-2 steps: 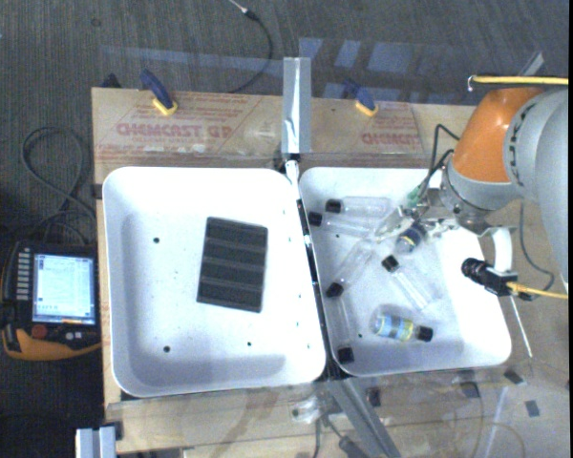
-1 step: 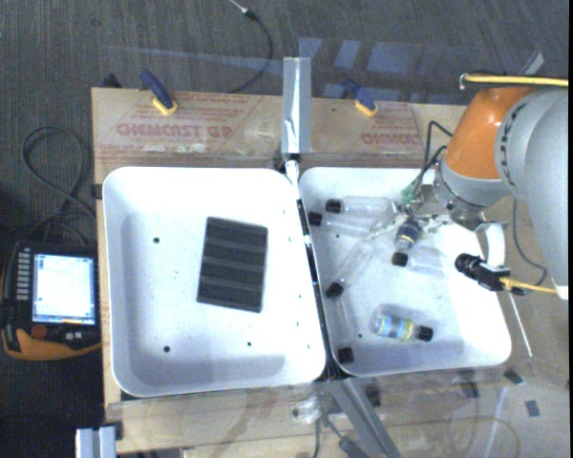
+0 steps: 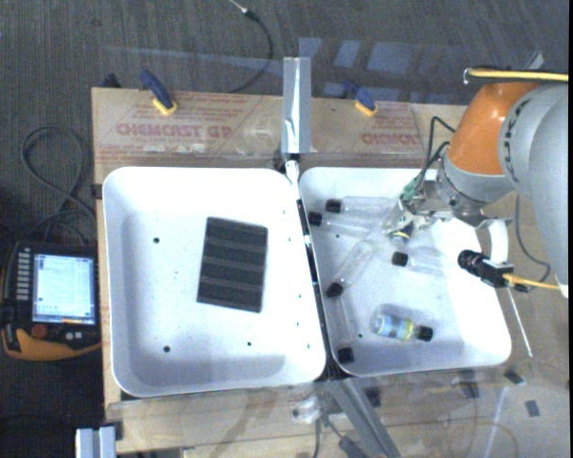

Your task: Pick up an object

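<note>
While a handheld control screen (image 3: 53, 297) glows on the floor at far left, two white bins sit side by side on a bench under an overhead camera. Flat in the left bin (image 3: 134, 351) lies a dark ribbed rectangular pad (image 3: 233, 263), slightly tilted and apart from the walls. Across the divider, the right bin (image 3: 477, 346) holds several clear plastic bottles with small black caps, their see-through bodies nearly lost against the white floor; how many there are is hard to make out. One small bottle (image 3: 397, 326) with a pale label and a dark cap lies on its side near the bin's front wall, the easiest to read. At far right, the grey arm (image 3: 544, 151) with its orange band reaches in, cut off by the frame edge. Its gripper (image 3: 413, 208) hangs low over the clear bottles at the bin's back; whether its fingers are open, closed or gripping anything cannot be told.
</note>
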Controlling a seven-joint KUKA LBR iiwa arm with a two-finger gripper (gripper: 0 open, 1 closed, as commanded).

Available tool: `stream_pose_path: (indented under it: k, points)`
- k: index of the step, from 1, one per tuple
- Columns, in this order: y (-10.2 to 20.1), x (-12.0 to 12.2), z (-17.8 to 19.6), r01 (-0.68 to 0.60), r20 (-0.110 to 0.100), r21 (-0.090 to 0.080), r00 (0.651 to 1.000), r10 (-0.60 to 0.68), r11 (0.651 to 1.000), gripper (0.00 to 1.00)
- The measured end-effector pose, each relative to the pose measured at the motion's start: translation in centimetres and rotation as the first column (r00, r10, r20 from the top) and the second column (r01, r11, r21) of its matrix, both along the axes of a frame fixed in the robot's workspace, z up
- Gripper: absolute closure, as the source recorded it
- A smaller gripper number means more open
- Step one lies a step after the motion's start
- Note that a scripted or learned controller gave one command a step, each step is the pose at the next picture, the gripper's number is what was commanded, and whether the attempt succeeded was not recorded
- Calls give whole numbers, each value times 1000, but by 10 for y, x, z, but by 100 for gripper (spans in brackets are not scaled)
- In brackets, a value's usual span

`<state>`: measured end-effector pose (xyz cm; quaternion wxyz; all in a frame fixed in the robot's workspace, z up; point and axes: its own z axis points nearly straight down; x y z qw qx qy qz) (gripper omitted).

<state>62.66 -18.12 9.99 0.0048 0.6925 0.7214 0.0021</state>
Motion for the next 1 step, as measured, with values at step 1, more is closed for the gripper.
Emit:
stream_pose_path:
  k: [1]
  points:
    - [26,15,109,146,-11,1,989,-146,989,100]
